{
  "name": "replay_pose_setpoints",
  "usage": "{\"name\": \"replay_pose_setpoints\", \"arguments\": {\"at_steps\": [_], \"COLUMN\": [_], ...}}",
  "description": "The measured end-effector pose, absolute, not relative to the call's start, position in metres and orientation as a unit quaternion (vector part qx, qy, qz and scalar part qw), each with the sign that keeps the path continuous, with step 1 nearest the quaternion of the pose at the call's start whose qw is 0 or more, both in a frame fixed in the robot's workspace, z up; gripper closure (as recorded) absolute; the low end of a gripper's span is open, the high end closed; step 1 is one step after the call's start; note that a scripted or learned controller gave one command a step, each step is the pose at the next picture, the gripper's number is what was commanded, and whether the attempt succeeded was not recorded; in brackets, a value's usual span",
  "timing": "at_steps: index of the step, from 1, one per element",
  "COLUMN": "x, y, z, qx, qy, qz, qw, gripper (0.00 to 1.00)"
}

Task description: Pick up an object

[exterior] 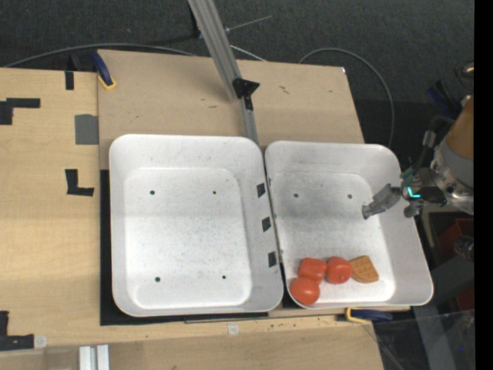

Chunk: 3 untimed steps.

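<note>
Where the right bin [339, 168] slopes down toward its near edge, three small red objects [320, 276] sit bunched together, two side by side and a third just below and to the left of them, all touching or nearly so. They are rounded, glossy and tomato-red (what they are made of cannot be told from here). Just to their right, touching the nearest red one, lies a tan, roughly square piece [365, 269] with a crosshatched, biscuit-like face. All four things rest on the bin's floor close to its front wall. The gripper [379, 203] hangs over the same bin's right side, well apart from the cluster and farther from the camera; one dark grey finger points left and slightly down over the bin floor, and whether the jaws are spread or pressed together cannot be told at this angle. Nothing shows between them. A small teal light glows at the wrist behind the finger. The left bin [185, 149] is white and speckled with fine dark flecks, with four small dark dots on its floor. Both bins sit on a pale wooden bench [46, 206] marked with strips of black tape and one grey patch. A slanted metal pole [219, 45] crosses the upper middle, and thin cables trail over dark carpet [385, 14] beyond the bench.
</note>
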<state>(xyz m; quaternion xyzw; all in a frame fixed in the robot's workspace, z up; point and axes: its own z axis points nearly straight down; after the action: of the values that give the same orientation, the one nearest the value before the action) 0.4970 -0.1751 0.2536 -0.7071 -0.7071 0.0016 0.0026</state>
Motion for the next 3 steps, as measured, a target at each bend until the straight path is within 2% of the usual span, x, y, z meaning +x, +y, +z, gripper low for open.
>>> {"name": "replay_pose_setpoints", "arguments": {"at_steps": [1,3], "x": [0.498,0.502], "y": [-0.175,-0.165], "z": [0.256,0.145], "qx": [-0.707,-0.707], "qy": [-0.708,-0.707], "qz": [0.0004,0.0024], "qw": [0.001,0.004], "gripper": [0.0,0.0]}}
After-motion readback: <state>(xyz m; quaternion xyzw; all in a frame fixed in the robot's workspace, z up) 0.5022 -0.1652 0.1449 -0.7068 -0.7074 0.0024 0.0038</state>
